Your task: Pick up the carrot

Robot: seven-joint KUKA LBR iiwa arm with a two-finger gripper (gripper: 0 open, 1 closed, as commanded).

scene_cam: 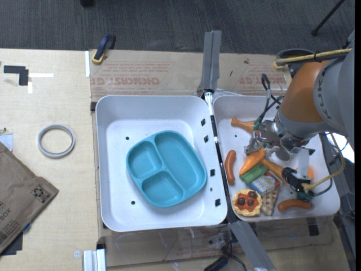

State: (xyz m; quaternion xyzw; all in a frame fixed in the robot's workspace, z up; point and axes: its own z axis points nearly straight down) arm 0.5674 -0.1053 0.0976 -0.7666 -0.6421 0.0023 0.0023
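Gripper (pixel 258 145) low in the right bin (pixel 333 205), right of frame, touching the carrot (pixel 252 163); grip unclear; carrot apparently not yet lifted.

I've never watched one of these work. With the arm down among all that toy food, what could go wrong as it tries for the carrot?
The carrot lies packed against a green piece and a small box, so the gripper might nudge or grab a neighbour. Other orange, carrot-like pieces sit nearby, so it could take the wrong one. The carrot's tapered shape might let it slip.
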